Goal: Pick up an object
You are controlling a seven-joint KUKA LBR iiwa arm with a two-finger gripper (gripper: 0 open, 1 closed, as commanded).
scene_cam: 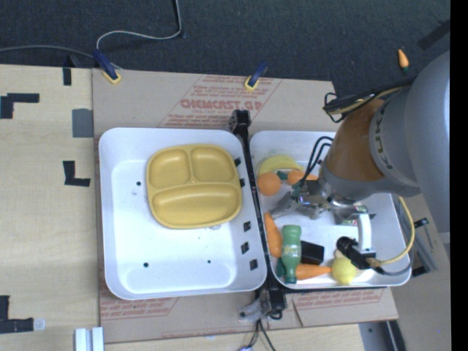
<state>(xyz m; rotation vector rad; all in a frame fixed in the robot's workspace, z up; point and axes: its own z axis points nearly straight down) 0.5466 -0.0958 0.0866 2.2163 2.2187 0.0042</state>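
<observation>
Bench, two white bins side by side. Left bin (121,218): one yellow divided plate (194,184), upright, toward the bin's far half. Right bin (395,280): the pickable lot, which I log as follows. Orange ball (269,184) by the divider, a pale yellow piece (274,163) just behind it; carrot (273,234) along the divider; green bottle (291,248) lying beside the carrot; small black block (311,252) touching the bottle; a second orange carrot-like piece (313,272) at the near wall; lemon (344,270) in the near corner area.

Gripper (316,202): low over the right bin's middle, metal parts spread above the clutter. I cannot tell whether the fingers are open or closed, and I see nothing between them.

Step, by my reading: descent onto a target, grasp not yet made. Next move calls for settling squarely around one item, likely the ball or bottle nearest, then closing and lifting straight without dragging neighbours.
</observation>
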